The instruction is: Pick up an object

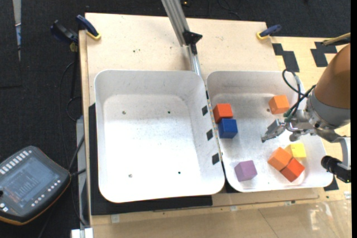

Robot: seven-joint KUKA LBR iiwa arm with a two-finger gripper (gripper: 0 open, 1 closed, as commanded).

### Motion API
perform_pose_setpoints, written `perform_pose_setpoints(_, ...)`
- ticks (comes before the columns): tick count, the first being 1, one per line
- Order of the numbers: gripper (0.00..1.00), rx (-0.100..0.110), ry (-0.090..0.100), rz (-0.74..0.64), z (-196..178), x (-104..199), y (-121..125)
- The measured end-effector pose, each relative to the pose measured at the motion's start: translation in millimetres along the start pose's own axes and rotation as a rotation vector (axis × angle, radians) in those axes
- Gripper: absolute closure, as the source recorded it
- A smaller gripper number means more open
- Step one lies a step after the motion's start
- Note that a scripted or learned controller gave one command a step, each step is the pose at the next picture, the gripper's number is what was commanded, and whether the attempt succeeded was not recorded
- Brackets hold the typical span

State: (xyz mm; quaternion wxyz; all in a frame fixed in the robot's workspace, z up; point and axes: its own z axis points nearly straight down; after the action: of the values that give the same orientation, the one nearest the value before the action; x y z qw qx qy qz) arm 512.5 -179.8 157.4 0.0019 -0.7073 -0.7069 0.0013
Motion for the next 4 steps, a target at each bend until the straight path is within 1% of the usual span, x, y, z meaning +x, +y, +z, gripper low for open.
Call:
perform_pose_setpoints(1, 0.00, 0.001, 0.001, 0.000, 61, -2, 6)
perform_pose_setpoints(2, 1.00, -0.005, -0.001, 0.000, 48, -2, 7)
perform_pose_setpoints(3, 1.00, -0.012, -0.003, -0.004, -15, 2, 12)
perform_pose_setpoints(4, 1.00, -0.011, -0.003, -0.004, -57, 2, 13)
